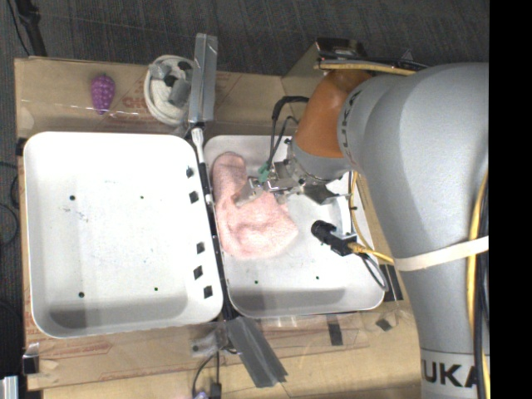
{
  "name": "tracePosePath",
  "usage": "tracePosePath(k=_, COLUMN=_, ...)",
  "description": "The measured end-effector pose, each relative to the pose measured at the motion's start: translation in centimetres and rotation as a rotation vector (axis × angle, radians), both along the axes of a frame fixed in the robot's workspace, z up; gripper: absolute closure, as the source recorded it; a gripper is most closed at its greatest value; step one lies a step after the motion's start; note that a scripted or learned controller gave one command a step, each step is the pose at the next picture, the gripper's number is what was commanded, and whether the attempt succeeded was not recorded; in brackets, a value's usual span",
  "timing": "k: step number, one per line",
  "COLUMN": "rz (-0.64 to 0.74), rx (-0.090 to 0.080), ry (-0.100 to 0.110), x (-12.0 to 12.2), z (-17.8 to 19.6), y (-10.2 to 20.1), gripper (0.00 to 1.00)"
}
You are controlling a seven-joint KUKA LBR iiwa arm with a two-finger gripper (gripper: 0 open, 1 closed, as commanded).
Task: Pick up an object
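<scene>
A crumpled pink cloth lies in the left half of the right bin, against the wall it shares with the left bin. My gripper is down on the upper part of the cloth, its tip touching or pressing into the fabric. The grey arm with its orange band reaches in from the right and covers the bin's right side.
The left bin stands beside the right one, with a metal divider bar above their shared wall. A purple grape-like toy and a white roll sit on the bench behind the bins. A black plug with a yellow cable hangs over the right bin.
</scene>
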State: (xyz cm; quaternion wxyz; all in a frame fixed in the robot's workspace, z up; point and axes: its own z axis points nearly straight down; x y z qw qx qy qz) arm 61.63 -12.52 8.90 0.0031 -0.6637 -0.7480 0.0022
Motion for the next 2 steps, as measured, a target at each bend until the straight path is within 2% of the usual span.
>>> tracePosePath(k=1, rz=0.032, rx=0.0, ry=-0.003, x=1.79, z=0.08, y=-3.09, gripper=0.0)
tracePosePath(k=2, rz=0.033, rx=0.001, ry=-0.003, x=1.79, z=0.08, y=-3.06, gripper=0.0)
